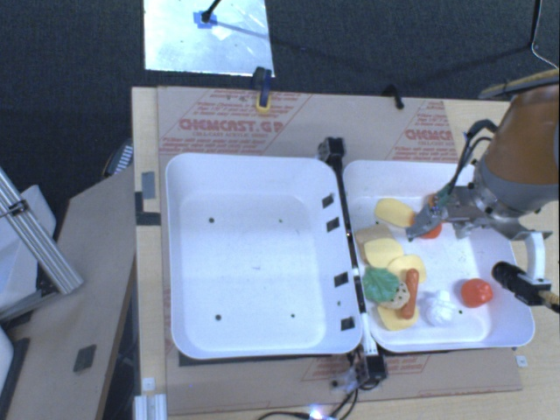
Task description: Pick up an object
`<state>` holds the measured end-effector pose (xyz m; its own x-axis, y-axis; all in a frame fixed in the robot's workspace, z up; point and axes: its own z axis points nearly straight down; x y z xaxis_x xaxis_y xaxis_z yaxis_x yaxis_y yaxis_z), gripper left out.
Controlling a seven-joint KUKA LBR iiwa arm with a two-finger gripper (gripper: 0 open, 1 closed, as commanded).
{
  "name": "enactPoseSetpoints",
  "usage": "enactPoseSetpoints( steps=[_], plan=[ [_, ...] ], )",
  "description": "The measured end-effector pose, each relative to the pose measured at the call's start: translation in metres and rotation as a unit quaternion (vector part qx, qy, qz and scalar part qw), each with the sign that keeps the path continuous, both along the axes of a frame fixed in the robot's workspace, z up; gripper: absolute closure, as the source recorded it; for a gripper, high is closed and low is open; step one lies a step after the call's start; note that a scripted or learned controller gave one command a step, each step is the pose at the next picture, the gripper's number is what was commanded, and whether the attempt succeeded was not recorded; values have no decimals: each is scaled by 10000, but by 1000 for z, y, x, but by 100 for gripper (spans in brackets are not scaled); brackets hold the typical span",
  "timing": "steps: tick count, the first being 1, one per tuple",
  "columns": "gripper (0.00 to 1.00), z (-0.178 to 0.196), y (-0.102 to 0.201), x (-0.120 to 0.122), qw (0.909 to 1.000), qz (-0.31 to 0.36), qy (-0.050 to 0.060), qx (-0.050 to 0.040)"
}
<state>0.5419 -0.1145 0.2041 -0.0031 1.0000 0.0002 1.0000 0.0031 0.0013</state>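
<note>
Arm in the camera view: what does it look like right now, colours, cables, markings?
The arm enters from the right: a rounded orange section above a grey wrist. Black cables loop along its left side down toward the hand, which is dark grey metal with small fingers. A white bracket with a black part sits lower right. No markings are legible.

Printed text on the bench board

"CHEMCAST GP" is printed in red, repeated, on the brown board (236, 116) under the bins; smaller print cannot be read.
</note>
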Motion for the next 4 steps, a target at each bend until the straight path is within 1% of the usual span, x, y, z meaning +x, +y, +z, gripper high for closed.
enactPoseSetpoints(
  steps=[1, 2, 3, 4],
  plan=[
    [0, -116, -29, -60, 10000, -36, 62, 11],
    [100, -99, -27, -54, 10000, -8, -12, -3],
    [100, 150, 24, -28, 9999, 25, -99, -9],
    [100, 92, 101, -48, 10000, 43, 23, 14]
  ],
)
